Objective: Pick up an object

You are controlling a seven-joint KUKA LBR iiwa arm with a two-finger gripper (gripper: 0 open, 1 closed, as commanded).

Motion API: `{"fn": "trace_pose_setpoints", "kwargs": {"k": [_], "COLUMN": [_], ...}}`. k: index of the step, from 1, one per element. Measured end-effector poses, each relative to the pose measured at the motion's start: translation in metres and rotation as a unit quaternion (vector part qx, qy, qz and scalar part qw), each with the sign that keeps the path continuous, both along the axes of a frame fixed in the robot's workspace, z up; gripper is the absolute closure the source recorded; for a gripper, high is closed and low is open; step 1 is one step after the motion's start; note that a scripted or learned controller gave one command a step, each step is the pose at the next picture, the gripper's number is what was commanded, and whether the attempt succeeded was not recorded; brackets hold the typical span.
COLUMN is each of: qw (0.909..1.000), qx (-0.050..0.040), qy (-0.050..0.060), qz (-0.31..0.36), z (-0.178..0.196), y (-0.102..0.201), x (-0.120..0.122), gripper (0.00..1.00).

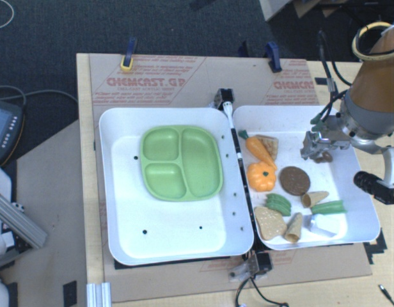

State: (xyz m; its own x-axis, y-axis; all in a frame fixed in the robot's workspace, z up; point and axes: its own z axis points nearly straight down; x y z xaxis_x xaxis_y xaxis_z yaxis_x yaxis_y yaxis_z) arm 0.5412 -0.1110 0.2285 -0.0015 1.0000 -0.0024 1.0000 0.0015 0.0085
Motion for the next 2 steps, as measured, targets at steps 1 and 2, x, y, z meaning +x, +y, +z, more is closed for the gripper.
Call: {"fn": "trace_pose_setpoints", "kwargs": {"k": [1,2], "qw": [1.0000,1.0000], "qx": [0.0012,0.0009], "qy": [0.002,0.002], "qz": [0.002,0.001], "z": [-0.009,-0.011], "y": [0.033,0.046], "x": [0.050,0.090], "gripper": [1.00,1.00]}}
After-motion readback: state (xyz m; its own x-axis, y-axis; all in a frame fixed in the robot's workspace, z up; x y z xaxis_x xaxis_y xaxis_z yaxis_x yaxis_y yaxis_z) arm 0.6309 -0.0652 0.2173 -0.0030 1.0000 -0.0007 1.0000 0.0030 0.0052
